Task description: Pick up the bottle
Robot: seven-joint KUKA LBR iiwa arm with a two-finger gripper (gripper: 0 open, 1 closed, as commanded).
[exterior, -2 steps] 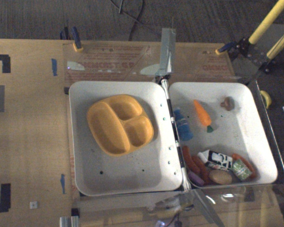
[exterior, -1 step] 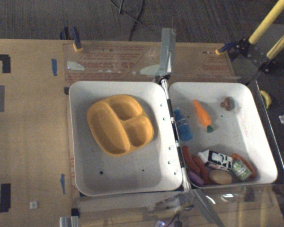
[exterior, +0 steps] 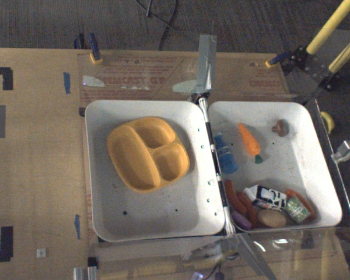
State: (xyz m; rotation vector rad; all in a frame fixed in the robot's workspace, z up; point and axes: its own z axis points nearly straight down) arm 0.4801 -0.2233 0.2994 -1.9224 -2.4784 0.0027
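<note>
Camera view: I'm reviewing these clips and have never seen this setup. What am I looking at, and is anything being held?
One fixed camera looks down at a slant on a wooden bench with two shallow white bins. The left bin holds a yellow divided plate. The right bin holds the blue bottle lying by its left wall, a toy carrot, a small brown piece and a heap of toy food at the near edge. The bottle lies untouched; nothing is held.

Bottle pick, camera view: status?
Blue bottle lying in right bin, against the left wall. Untouched. Carrot close beside it; toy food piled nearer the front.
</note>
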